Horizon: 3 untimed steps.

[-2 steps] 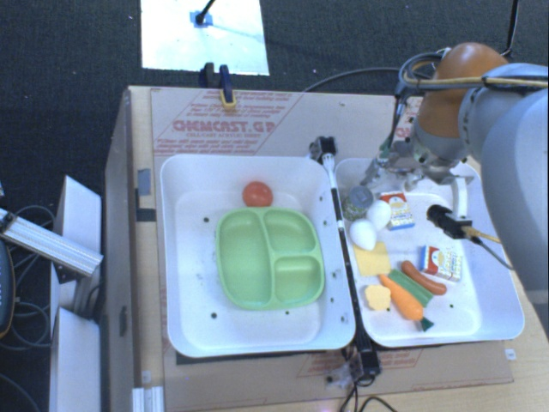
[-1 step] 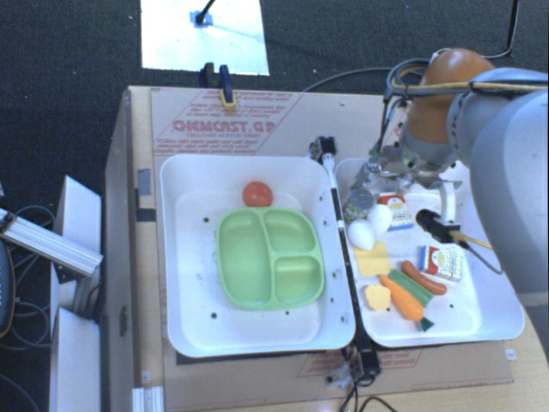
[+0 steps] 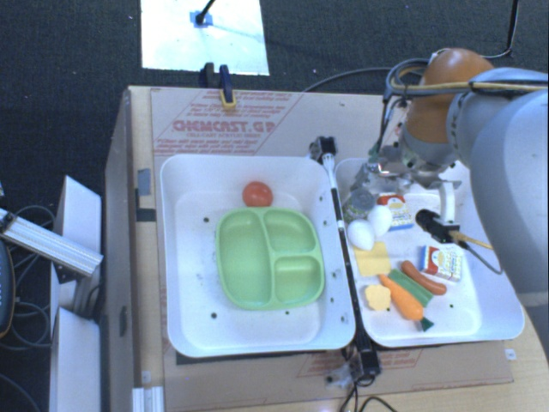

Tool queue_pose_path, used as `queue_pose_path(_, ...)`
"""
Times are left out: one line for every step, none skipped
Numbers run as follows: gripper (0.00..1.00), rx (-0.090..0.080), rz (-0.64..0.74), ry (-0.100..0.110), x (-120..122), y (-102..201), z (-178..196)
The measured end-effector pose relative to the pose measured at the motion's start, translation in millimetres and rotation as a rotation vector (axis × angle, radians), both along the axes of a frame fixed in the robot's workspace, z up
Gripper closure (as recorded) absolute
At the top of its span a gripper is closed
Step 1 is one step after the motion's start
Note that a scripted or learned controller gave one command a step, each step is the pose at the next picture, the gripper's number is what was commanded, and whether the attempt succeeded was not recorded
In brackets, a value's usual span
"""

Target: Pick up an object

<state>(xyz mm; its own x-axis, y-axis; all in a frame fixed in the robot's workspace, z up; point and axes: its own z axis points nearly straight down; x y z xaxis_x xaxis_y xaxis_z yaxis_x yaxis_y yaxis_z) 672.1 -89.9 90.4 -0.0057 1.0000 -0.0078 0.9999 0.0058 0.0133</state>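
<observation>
Two shallow white bins were counted on the bench, a left bin [image 3: 184, 256] and a right bin [image 3: 493, 312]. In the left bin, one green divided plate [image 3: 269, 257] and one red tomato [image 3: 256, 194] were seen. In the right bin, two white eggs [image 3: 370, 227] were counted, along with one carrot [image 3: 403, 299], one sausage [image 3: 424, 278], two yellow cheese pieces [image 3: 374, 263], and two small printed cartons [image 3: 443, 263]. One arm [image 3: 497, 136] was counted above that bin. Smaller items beneath it could not be counted with certainty.
</observation>
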Motion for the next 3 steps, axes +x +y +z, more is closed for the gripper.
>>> queue_pose_path(1.0, -0.002, 0.003, -0.006, 2, 0, 12)
queue_pose_path(0.0, -0.002, 0.004, -0.006, 2, 0, 12)
queue_pose_path(0.0, 0.007, -0.001, 0.012, -3, 7, -6)
